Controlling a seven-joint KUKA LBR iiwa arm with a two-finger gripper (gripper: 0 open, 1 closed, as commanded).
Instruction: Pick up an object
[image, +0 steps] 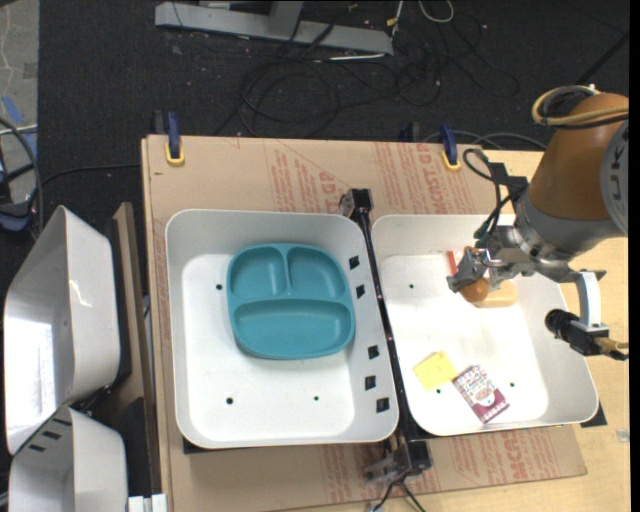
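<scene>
The grey two-finger gripper (474, 277) is hanging low in the right white bin (420, 410), touching or just above a small orange-tan object (484, 292); whether it is clamped cannot be told. A yellow square sponge (433, 370) and a patterned red packet (481, 392) are lying nearer the front, and a teal divided plastic plate (291, 300) is sitting in the left white bin (195, 400).

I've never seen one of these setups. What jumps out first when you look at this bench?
The teal divided tray lies in the middle of the left bin, the biggest patch of colour. From the right, the grey and orange arm reaches over the right bin, its end effector low over a small orange-brown object. Nearer the front of that bin lie a yellow block and a small printed packet.
</scene>
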